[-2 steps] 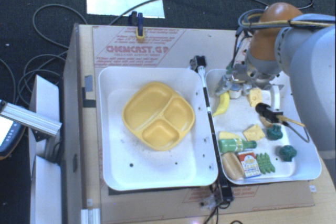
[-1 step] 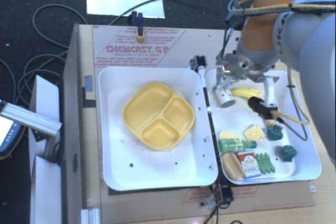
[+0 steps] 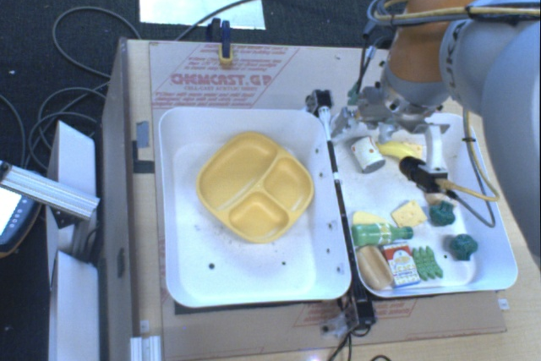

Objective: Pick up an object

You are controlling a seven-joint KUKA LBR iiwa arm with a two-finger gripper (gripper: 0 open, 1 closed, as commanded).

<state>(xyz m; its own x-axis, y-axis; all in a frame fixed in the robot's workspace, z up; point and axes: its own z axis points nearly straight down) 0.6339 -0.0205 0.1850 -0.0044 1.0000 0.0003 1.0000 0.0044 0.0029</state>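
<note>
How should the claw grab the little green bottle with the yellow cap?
Probably around the middle of the small green plastic bottle with the yellow cap, coming straight down from above. It lies on its side, pointing left to right across the right white bin, so its round body is narrow front to back. A red box sits close in front, so the claw has little room there.

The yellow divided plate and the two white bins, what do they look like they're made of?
The yellow divided plate looks like moulded plastic: one even colour, rounded compartment ridges, a soft sheen. The left bin and right bin also look like thin formed plastic, matte white with rounded corners and raised rims. The picture alone cannot confirm either.
</note>
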